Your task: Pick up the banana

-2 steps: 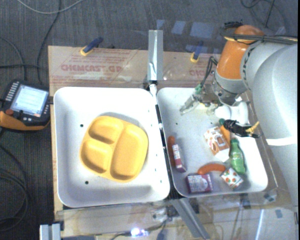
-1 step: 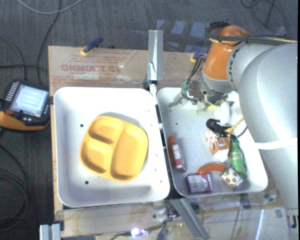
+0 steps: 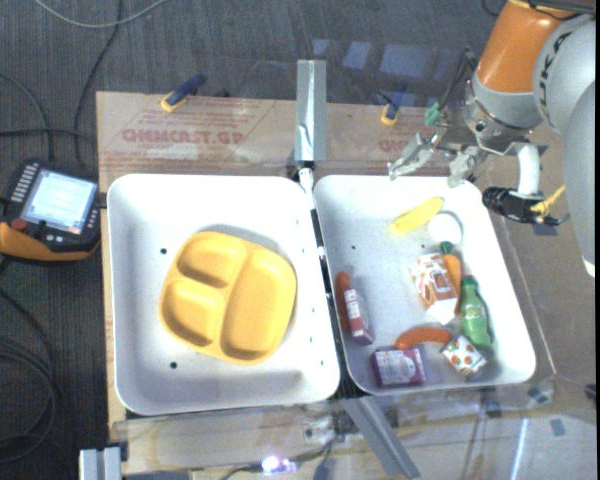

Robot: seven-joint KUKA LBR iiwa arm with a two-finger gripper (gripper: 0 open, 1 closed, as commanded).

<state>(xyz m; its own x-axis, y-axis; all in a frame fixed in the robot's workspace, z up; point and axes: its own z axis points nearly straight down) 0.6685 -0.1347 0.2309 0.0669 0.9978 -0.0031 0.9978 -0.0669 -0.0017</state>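
Even overhead light, soft shadows, slightly grainy, mild glare.

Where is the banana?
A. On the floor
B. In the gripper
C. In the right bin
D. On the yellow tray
C: the banana lies on the floor of the right bin near its far edge, below the gripper.

- Cardboard sheet, upper middle of frame, under the bins: red printed lettering, seen upside down and mirrored; letters not readable.
- Second red print on the same sheet, upper right of centre, by the pincer: too faint to read.
- Handheld pendant, left edge: lit screen, content too small to read.
- Small packages in the right bin: printed labels, text illegible.
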